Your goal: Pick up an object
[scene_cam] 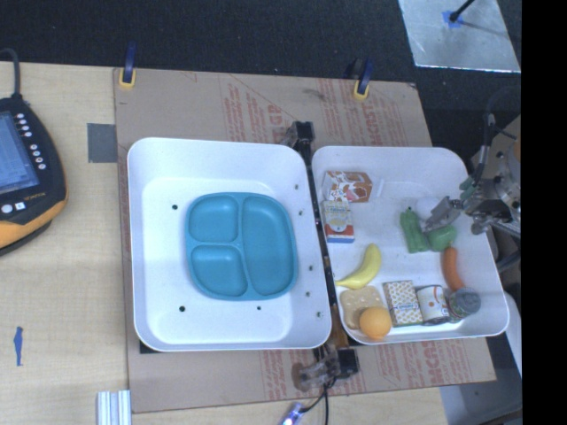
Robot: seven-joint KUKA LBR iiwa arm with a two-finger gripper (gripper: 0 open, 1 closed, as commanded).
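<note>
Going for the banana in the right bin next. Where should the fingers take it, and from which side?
Grip the banana across its middle, coming straight down. It lies flat and curved with bare floor on both long sides there, while its lower end sits close to the orange.

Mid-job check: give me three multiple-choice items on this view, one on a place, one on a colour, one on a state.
1. Where is the blue plate?
A. left bin
B. right bin
C. on the bench

2. What colour is the object under the end effector?
A. yellow
B. green
C. orange

3. How does the banana lie?
A. lifted
B. in the plate
C. flat in the right bin

Key:
1 A, it sits in the left bin.
2 B, the green object lies there.
3 C, it rests on the floor of the right bin.
</note>
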